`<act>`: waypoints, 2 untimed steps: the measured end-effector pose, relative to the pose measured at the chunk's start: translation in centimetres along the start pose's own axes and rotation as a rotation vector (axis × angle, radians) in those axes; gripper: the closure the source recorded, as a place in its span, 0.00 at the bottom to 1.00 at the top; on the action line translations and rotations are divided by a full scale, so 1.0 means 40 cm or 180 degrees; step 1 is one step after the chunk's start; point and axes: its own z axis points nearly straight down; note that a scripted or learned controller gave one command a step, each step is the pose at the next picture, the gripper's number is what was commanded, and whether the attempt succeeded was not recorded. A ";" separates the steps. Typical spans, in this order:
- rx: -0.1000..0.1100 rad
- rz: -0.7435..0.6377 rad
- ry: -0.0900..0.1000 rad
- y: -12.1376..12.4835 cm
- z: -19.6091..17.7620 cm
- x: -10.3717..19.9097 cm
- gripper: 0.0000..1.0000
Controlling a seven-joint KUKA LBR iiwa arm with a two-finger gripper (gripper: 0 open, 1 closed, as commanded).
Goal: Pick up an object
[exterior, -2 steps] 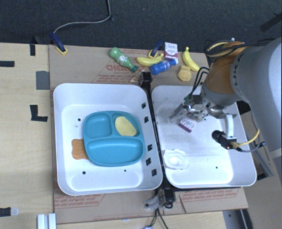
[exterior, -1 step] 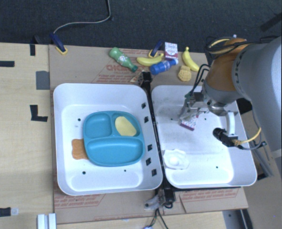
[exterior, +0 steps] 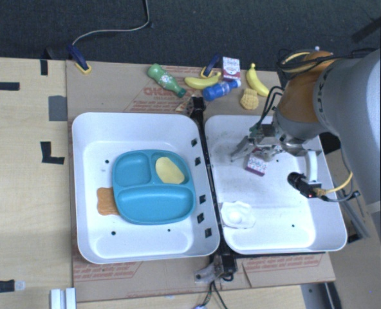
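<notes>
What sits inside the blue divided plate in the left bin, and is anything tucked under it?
A yellow oval piece lies in the upper right compartment of the blue divided plate. An orange-brown slab pokes out from under the plate's left edge; how far it extends beneath is covered.

The blue tray (exterior: 153,188) hides most of an orange, perhaps bread-like, piece (exterior: 105,201).

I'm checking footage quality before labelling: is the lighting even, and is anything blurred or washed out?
Camera view: lighting fairly even, soft shadows; the white bins look bright but not blown out; the white object nearly blends into the bin floor; the gripper and small packet look slightly soft, details unclear.
</notes>
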 end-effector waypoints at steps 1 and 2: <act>0.0037 -0.0007 0.0018 0.013 0.035 -0.033 0.00; 0.0009 -0.0009 0.0010 0.019 0.004 -0.034 1.00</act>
